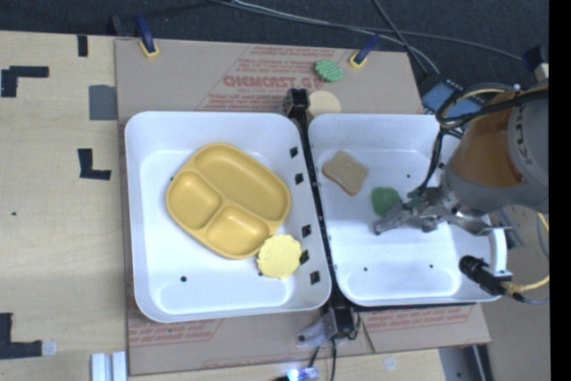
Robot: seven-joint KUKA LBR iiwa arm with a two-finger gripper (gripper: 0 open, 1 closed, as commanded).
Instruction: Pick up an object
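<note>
Jaws grip unclear, beside green object, right bin floor bare ahead

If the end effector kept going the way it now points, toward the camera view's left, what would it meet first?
Probably the green object, which lies just left of and slightly above the end effector in the right bin. Height above the bin floor is unclear, so it could pass beside it toward the divider.

The scene is taken by one fixed camera set above the wooden bench, looking down at a slant. Both shallow white plastic bins are framed whole at mid-frame, at moderate range. The grey-and-orange arm is seen at the right.
</note>
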